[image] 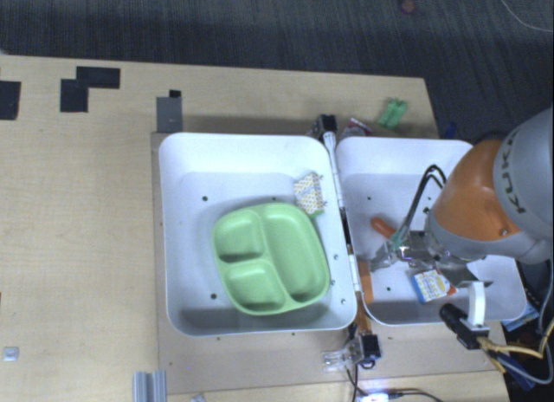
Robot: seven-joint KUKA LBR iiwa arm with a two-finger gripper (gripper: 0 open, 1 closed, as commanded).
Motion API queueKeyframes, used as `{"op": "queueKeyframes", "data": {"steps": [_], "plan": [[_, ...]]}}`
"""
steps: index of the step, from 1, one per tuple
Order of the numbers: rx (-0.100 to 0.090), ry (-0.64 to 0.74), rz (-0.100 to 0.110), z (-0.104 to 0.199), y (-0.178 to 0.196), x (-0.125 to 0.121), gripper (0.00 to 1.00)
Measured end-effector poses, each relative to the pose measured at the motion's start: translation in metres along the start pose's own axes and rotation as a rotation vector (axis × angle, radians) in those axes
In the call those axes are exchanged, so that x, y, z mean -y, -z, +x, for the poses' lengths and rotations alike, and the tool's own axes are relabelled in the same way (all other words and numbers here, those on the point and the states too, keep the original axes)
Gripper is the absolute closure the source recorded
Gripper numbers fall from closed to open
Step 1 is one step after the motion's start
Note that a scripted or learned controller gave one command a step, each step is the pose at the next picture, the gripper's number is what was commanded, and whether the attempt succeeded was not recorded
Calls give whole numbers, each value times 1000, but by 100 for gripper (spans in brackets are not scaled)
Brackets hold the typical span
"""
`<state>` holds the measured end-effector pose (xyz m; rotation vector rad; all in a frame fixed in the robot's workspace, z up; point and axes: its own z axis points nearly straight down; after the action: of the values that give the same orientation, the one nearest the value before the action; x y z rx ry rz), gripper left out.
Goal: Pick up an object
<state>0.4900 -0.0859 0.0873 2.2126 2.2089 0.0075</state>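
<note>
Overhead, a tan surface (pixel 78 218) bears 2 bins — arm (pixel 498 197) reaches into the right bin (pixel 394 166); finger state unclear.

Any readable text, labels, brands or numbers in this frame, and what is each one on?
"KU": dark letters on the grey arm housing, cut off at the picture's edge.
Small blue and white packet in the right bin: print too blurred to read.
Patterned packet in the left bin: no legible text.

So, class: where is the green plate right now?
The green plate lies in the left bin, toward its front and right side, just below a small patterned packet near the divider between the bins.
</note>
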Motion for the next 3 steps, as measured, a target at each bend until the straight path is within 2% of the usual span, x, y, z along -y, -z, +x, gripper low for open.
{"op": "queueKeyframes", "data": {"steps": [1,2,3], "plan": [[-5,3,1,-2,0,0,0],[-6,6,6,2,-1,-41,0],[-6,10,0,3,10,-43,100]]}}
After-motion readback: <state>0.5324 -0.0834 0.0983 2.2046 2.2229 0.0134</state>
